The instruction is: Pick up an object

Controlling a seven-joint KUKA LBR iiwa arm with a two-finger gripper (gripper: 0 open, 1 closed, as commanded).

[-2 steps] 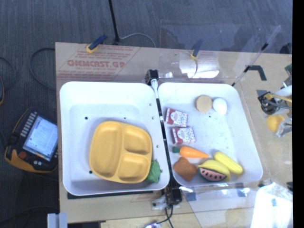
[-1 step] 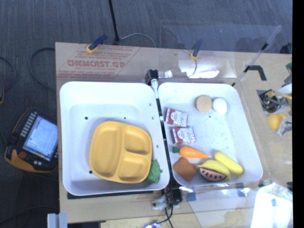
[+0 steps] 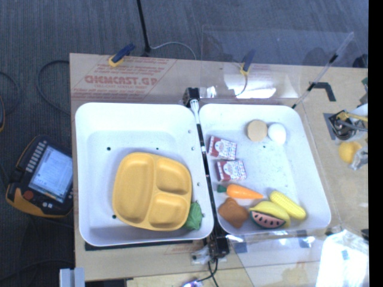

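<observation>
Lab — teach pendant [image 3: 45, 175], clamped bench [image 3: 119, 79], cables.

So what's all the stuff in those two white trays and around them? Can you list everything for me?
left bin: 1, white, left on the bench
right bin: 1, white, beside it
divided plate: 1, yellow, in left bin
green item: 1, tucked under the plate's right corner
small packets: 2, red and white, right bin, left side
round biscuit: 1, tan, right bin, top
ball or egg: 1, white, touching the biscuit
carrot: 1, orange
corn: 1, yellow
banana: 1, yellow
watermelon slice: 1, red and green
brown lump: 1, bottom left
handheld control pad: 1, orange and black, on floor
</observation>
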